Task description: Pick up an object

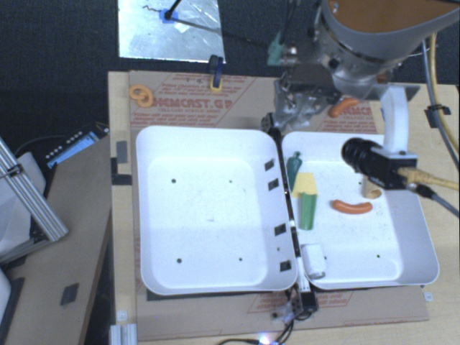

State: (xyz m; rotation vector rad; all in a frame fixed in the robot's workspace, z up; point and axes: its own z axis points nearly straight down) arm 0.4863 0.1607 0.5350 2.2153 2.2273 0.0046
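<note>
- Grey metal under a broad orange band: the KUKA arm [374,20] reaches in from the upper right and hangs over the far edge of the bench, its wrist pointing down.
- The gripper [298,110] sits just beyond the far rim where the two bins meet, above the printed cardboard sheet [194,103]; it is dark and cluttered at this angle, and whether it is wide, narrow or holding anything cannot be told.
- A black cylinder [370,160] on a white bracket [394,121] juts over the far side of the right bin [424,264].
- The right bin holds the objects: an orange sausage-shaped toy [352,207] lies near its middle, well apart from the gripper.
- Near the bin's left wall a yellow block [305,185] lies between a dark green piece [294,169] on the far side and a lighter green stick [307,212] on the near side, both touching it.
- A small white block [313,259] rests in the near left corner of the same bin.
- A second orange sausage shape [343,108] lies outside the bins on the cardboard, just beside the gripper.
- The left bin [208,214] shows its bare white floor.
- On the cardboard's far left corner lies an orange ring [141,95]; a yellow clamp [215,77] grips the far edge, below a silver sheet [170,20].
</note>
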